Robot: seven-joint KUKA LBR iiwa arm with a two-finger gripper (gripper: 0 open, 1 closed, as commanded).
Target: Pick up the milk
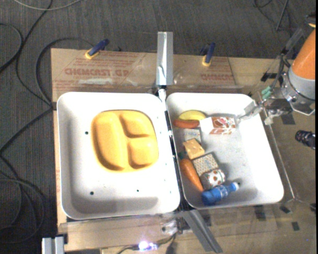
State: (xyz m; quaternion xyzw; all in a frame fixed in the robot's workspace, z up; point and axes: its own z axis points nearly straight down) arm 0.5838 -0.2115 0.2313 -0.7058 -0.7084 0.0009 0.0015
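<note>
- While my pincer [253, 109] hangs at the right bin's [265, 157] far right corner, I cannot tell whether it is apart or together.
- My target, the milk [219, 125], is a small white carton with red print, lying on its side near the bin's far edge, just beside the banana [192, 115] and the pincer's tip.
- I judge it light and fairly stiff, though thin card could dent under a hard squeeze.
- Its flat faces look smooth; gripping across the narrow body should serve best.
</note>
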